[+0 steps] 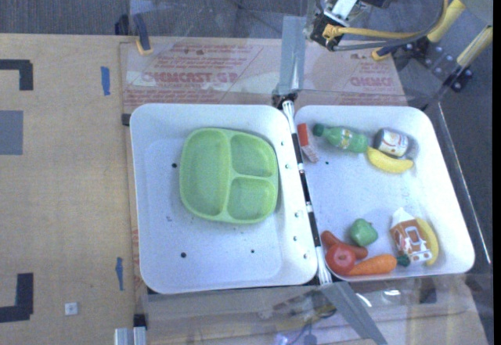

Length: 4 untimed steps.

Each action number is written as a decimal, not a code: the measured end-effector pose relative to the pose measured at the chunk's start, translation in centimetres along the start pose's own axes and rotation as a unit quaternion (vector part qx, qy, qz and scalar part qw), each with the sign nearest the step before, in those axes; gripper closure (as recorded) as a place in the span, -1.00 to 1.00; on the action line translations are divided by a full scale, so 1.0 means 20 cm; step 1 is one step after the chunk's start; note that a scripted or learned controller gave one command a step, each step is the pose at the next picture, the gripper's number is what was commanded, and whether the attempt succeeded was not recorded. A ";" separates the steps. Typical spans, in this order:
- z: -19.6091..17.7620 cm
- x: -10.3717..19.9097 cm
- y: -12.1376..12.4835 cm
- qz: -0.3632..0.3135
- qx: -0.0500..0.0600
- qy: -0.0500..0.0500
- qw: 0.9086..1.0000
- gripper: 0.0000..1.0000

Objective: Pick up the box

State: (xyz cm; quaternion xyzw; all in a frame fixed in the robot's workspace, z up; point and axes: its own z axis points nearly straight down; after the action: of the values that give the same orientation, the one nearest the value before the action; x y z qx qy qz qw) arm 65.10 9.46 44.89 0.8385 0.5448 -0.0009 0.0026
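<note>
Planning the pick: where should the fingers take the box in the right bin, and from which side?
Judging by its pose, grip the box across its narrow sides, coming straight down. It lies flat near the bin's front corner, with a banana against its right edge, so keep clear of that.

The hand [333, 26] hangs at 12 o'clock, beyond the bins. The left bin [156, 257] holds a green plate [228, 175]. In the right bin [446, 179], the box [412, 238] lies at 5 o'clock beside a banana [429, 232], with a carrot [374, 264], a tomato [341, 258] and a bottle [341, 138] at 1 o'clock
</note>
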 end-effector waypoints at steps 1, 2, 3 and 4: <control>-0.04 0.01 0.00 -0.002 -0.001 -0.001 1.000 1.00; -0.04 0.02 0.00 -0.002 -0.001 -0.001 1.000 -1.00; -0.08 0.03 0.00 -0.004 -0.002 -0.002 1.000 1.00; 0.08 0.07 -0.07 0.055 0.005 0.000 0.998 1.00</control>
State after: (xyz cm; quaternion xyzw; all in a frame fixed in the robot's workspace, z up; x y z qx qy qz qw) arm 64.34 11.30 43.23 0.8674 0.4977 -0.0031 -0.0013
